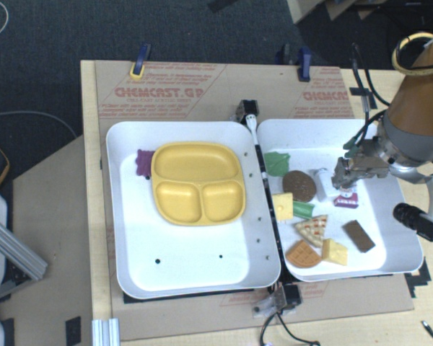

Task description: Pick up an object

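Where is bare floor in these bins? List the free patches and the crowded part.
Free: left bin floor in front of the yellow plate; right bin's strip right of the brown bar. Crowded: around the cookie, pizza slice and gripper.

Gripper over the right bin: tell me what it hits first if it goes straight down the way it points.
Probably the small purple-and-white object lying just below the gripper on the right bin floor. Depth is hard to judge from this slanted view, so it could land on bare floor beside it.
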